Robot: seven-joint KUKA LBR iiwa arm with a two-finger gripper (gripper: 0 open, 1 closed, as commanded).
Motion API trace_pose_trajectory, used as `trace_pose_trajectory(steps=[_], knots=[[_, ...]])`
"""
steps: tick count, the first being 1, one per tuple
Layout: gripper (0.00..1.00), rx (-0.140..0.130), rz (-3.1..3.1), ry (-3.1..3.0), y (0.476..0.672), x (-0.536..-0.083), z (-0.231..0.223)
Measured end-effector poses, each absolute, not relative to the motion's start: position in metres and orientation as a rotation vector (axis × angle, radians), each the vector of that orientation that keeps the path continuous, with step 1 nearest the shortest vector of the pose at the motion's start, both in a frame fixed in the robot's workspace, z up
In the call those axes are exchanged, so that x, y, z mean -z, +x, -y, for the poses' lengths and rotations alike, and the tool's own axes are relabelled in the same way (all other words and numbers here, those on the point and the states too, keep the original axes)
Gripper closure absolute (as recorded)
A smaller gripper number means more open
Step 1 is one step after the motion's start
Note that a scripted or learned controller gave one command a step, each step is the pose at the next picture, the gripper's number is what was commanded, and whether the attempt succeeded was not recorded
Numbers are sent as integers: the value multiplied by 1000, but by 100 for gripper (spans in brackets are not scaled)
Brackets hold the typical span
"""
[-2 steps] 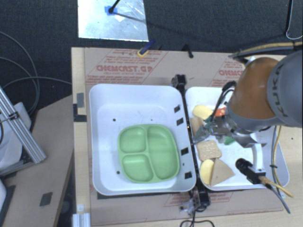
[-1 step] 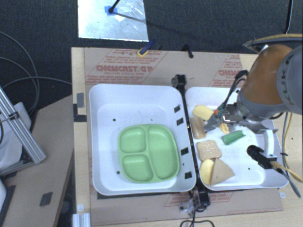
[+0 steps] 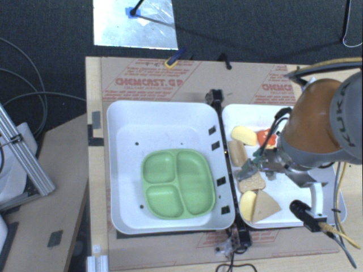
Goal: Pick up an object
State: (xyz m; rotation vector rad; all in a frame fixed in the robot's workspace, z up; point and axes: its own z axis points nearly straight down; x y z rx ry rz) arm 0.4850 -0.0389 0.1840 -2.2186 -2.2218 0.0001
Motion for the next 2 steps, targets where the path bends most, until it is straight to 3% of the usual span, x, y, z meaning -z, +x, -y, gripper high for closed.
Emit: trace_pose_trajectory(steps=[1,2], knots=[[0,23,2239,-2225,488,-393,41],[0,-5,2229,-2205,492,-279,-40]])
